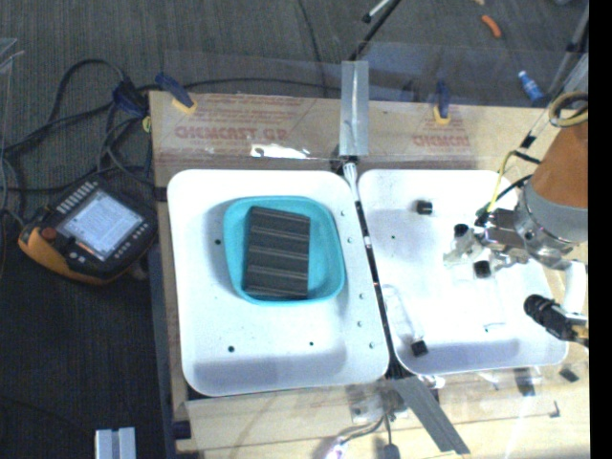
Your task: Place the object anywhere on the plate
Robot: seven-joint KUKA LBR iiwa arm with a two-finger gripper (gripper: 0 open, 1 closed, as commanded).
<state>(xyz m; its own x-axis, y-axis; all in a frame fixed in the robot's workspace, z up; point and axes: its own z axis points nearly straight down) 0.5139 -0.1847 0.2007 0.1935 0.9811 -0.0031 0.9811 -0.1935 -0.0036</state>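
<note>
Down at the front edge, grey metal brackets [432,426] jut from the wooden bench [287,122]. Far left, on the dark floor, the orange-cased teach pendant [88,232] sits with its screen lit. Moving right, the left bin [277,361] holds the turquoise plate [330,256], and the dark ribbed block [277,251] lies flat right on it, squarely in the middle. Across the divider, the right bin [449,347] has a small black piece [424,207] near its back. The gripper [469,247] hangs over that bin, nothing between its fingers, parted or not I cannot tell.
</note>
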